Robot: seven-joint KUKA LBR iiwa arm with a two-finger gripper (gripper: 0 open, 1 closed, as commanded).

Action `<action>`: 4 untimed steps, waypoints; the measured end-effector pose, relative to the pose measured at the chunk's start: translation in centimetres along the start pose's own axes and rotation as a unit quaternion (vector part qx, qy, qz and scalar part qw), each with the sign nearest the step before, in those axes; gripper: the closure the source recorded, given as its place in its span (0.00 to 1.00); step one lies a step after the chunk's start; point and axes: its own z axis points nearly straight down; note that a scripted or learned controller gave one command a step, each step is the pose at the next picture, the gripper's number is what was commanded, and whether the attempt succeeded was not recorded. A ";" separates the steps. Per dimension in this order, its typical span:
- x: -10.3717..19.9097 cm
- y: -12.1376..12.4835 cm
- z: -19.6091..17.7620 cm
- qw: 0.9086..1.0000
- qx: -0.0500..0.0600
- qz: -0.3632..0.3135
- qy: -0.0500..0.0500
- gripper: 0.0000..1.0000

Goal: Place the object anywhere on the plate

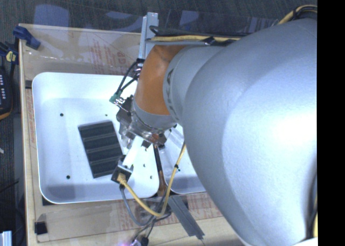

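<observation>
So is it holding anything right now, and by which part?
Cannot tell: the wrist blocks the view beneath it. The dark ribbed slab lies flat in the left-hand bin, beside the wrist.

Readable text: we find none that we can make out.
Bench: we see faint reddish print on its pale surface beyond the far rim of the left bin. It is too blurred for us to tell a single letter or number.
Bench, near edge: we see more of the same reddish print by the lower right, equally unreadable.
Dark device at the left edge: we see small pale marks, too small to read.
</observation>
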 end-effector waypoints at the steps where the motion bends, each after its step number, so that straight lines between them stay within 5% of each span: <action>1: 8.6 -6.0 -15.8 0.999 -0.003 -0.042 0.001 1.00; 2: 5.0 -7.3 -4.3 0.999 -0.002 0.054 -0.002 1.00; 3: 8.3 -9.7 8.1 0.981 -0.003 0.196 -0.002 1.00; 4: 8.3 -7.8 -2.1 0.988 -0.004 -0.155 0.000 1.00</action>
